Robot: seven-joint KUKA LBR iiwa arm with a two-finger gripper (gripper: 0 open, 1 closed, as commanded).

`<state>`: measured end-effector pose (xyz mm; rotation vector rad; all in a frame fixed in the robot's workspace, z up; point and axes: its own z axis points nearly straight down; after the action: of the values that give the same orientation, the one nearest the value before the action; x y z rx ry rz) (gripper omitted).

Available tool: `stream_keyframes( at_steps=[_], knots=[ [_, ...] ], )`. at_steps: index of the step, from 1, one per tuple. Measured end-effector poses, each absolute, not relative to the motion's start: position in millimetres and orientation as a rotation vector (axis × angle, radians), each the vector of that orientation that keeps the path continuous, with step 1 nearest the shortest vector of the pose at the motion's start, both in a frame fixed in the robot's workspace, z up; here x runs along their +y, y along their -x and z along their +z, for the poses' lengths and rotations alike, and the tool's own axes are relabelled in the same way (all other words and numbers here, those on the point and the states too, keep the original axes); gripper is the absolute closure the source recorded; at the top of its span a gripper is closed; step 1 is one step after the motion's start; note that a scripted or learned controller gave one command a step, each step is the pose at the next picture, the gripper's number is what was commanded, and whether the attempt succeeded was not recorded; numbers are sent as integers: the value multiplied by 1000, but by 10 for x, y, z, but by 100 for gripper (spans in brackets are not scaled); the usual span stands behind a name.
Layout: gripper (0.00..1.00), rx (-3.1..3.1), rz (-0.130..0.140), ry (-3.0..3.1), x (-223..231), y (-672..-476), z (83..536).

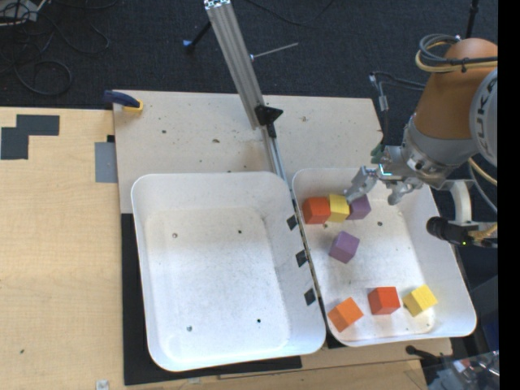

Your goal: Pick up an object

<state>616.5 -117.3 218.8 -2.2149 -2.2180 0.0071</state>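
The camera view shows two shallow white bins side by side on the bench. The right bin (455, 299) holds six small blocks. At its far end three of them touch in a row: a red-orange block (316, 210), a yellow block (339, 207) and a purple block (359, 206). A second purple block (344, 246) lies alone near the middle of this bin. Along the near end there are an orange block (346, 313), a red block (383, 301) and a second yellow block (420, 300), each a little apart from the others. The left bin (154, 210) has only dark specks on its floor. The gripper (380, 187) hangs over the far end of the right bin with its fingers spread apart and nothing between them; one finger (360, 185) reaches down just above the purple block of the row.
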Motion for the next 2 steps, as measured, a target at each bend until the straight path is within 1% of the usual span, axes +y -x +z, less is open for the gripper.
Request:
stream_keyframes(
  at_steps=[1, 2],
  knots=[
    [0, -2220, 3, 2219, -1177, -6174, 2216],
    [0, -2218, 7, 2215, -1133, -6148, 1773]
  ],
)
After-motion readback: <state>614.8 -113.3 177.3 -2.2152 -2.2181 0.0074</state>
